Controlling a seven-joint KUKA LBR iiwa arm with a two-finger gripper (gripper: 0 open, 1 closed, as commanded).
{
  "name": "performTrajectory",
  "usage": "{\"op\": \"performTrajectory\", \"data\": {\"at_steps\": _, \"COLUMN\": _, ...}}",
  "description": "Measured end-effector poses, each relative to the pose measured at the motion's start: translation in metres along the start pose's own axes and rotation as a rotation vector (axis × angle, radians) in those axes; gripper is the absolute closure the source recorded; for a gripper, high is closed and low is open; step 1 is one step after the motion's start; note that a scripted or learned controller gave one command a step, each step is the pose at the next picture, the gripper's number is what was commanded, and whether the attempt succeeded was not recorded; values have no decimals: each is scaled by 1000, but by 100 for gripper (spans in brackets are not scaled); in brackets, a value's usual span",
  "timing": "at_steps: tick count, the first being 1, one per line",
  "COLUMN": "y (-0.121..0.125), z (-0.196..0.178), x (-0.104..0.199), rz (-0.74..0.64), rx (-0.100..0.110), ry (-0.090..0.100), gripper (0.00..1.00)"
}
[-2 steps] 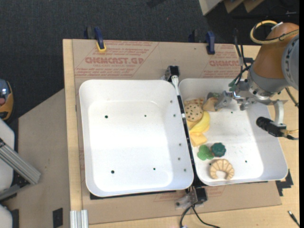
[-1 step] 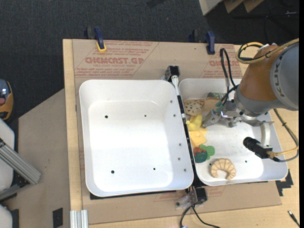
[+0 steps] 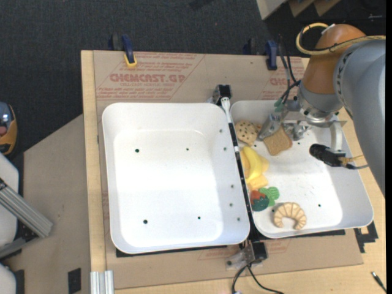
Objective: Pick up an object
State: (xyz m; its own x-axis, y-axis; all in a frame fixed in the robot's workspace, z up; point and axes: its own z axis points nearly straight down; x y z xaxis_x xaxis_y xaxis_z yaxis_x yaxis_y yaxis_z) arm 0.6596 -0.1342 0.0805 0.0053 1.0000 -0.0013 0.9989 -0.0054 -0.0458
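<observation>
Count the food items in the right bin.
5: cookie and toast at the far end, banana by the divider, green-red piece below it, croissant nearest. The arm may hide more.

Bright, even light from overhead. The white bins (image 3: pixel 171 176) glare slightly, with soft shadows. Focus is fairly sharp throughout.

Grey arm reaching from right, orange-banded wrist, tool (image 3: pixel 283 129) lowered

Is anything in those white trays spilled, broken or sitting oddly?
Nothing looks spilled or broken. The toy foods crowd the right bin: a round speckled cookie, a tan toast-like square tilted below the gripper, a yellow banana, a green-and-red piece and a croissant.
</observation>
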Motion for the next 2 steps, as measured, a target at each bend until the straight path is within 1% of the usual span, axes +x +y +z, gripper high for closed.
{"op": "performTrajectory", "data": {"at_steps": 1, "y": -7, "z": 0, "x": 35, "rz": 4, "rx": -11, "ry": -3, "gripper": 0}}
{"op": "performTrajectory", "data": {"at_steps": 2, "y": 3, "z": -2, "x": -4, "rz": 2, "rx": -34, "ry": -2, "gripper": 0}}
